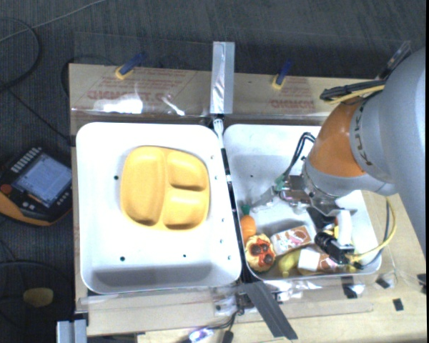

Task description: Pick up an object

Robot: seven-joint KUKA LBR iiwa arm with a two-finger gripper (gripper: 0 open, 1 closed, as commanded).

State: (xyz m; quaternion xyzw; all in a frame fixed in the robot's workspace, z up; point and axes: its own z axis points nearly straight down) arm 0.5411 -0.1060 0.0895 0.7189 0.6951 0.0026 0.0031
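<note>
Our pincer (286,189) sits over the middle of the right bin (257,156). The wrist hides its tip, so we cannot tell whether it is open or closed. Small objects (261,249), hard to identify, crowd that bin's near edge. A yellow plate (164,186) lies left of the bin.

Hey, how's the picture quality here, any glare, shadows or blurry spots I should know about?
Camera view: the clear plastic sheet behind the left bin throws white glare; that bin is bright, with a grey shadow along its near wall; the arm, close to the lens, looks soft; the yellow plate is fairly sharp.
</note>
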